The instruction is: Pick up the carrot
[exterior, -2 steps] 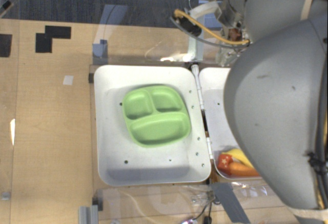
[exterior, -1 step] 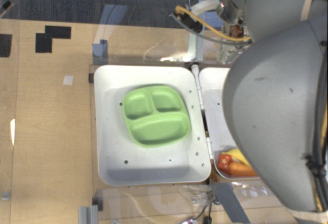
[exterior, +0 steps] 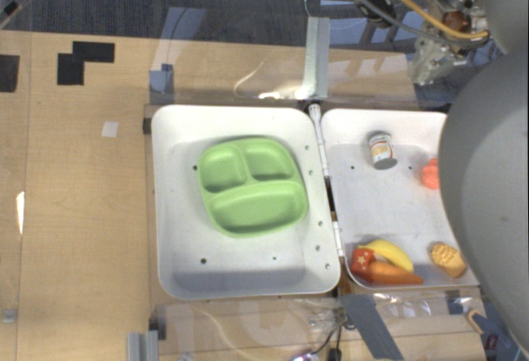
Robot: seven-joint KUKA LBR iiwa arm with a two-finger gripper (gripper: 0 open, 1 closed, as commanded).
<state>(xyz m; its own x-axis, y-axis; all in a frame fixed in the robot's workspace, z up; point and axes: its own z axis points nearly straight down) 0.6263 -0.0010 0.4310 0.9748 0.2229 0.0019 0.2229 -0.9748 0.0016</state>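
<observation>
The carrot point(exterior: 395, 273) is an orange stick lying flat in the front left corner of the right bin point(exterior: 364, 202). It touches a yellow banana point(exterior: 388, 252) just behind it and a red fruit point(exterior: 361, 258) at its left end. The gripper point(exterior: 431, 60) hangs far from it at the top right, over the bench behind the right bin's back wall, with yellow cable looped around the wrist. The grey arm covers the bin's right side.
A small can point(exterior: 380, 149) stands near the right bin's back. An orange-pink item point(exterior: 431, 174) peeks out beside the arm. A yellow corn-like piece point(exterior: 447, 259) lies front right. The left bin point(exterior: 173, 211) holds a green divided plate point(exterior: 252, 184).
</observation>
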